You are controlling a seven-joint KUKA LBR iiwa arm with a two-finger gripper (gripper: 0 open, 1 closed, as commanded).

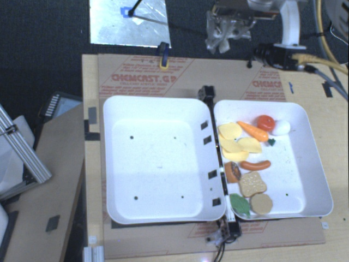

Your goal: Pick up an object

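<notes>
Gripper (pixel 224 34) is parked above the bench's far edge w/ nothing pinched, claw state can't be told, toy food (pixel 248 162) is piled in the right bin (pixel 311 168), "CHEMCAST GP" is printed on the board (pixel 143 78).

my end effector (pixel 224 33) hangs high at the top of the camera view, beyond the far edge of the bench (pixel 180 72), over the dark floor past it. it points downward, its pale metal fingers (pixel 218 37) showing below the wrist housing. nothing sits between them. my arm enters from the upper right and is cut off by the top edge.
</notes>
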